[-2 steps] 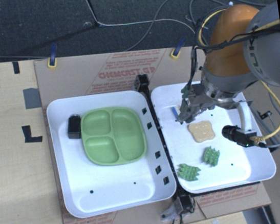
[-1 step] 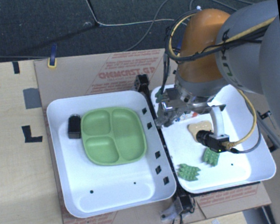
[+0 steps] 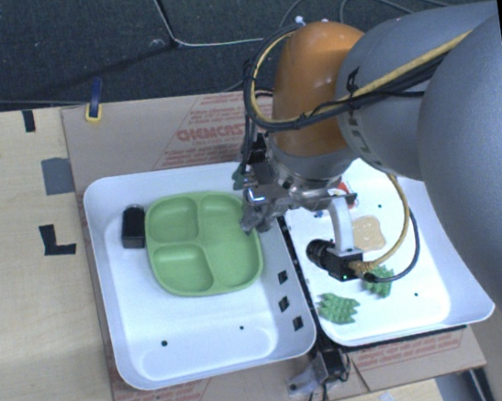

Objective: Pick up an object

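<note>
Green divided plate point(image 3: 203, 244) lies flat, three-sectioned; gripper point(image 3: 256, 205) state unclear.

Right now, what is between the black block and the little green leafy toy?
In the camera view, the green divided plate lies between the black block and the green leafy toy, then the bins' touching rims.

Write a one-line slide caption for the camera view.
KUKA arm reaches over two white bins; green divided plate lies in the left one.

Even, fairly bright overhead light falls on the scene. The white bins point(image 3: 120, 287) glare slightly, shadows stay soft, and the picture is mildly grainy and soft, the arm point(image 3: 443, 112) blurred.
</note>
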Controlling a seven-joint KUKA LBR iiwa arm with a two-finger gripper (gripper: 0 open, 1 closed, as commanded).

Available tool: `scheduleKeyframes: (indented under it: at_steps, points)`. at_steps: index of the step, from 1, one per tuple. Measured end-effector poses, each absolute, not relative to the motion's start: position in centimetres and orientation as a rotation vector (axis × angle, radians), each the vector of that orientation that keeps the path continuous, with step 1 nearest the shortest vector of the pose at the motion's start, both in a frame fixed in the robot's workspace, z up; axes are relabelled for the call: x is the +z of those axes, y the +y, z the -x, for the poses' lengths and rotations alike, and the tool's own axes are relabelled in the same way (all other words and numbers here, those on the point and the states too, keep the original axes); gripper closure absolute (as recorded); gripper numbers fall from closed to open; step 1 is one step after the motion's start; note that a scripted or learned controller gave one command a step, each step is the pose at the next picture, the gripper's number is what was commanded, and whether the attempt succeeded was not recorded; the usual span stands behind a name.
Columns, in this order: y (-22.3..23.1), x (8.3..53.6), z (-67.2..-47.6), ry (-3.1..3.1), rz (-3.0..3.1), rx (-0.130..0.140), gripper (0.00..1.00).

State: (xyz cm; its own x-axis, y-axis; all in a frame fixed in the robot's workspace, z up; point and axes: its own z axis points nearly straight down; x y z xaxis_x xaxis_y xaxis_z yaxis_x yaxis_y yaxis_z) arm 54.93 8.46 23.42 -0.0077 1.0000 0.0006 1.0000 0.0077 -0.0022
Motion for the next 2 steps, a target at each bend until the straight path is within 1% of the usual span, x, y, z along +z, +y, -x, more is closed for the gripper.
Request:
scheduleKeyframes:
  at_steps: [1, 2]
  points:
    - [10.04, 21.46, -53.85, -2.223, 2.217, 0.006, 1.0]
    - [10.02, 21.55, -53.89, -2.223, 2.218, 0.004, 0.0]
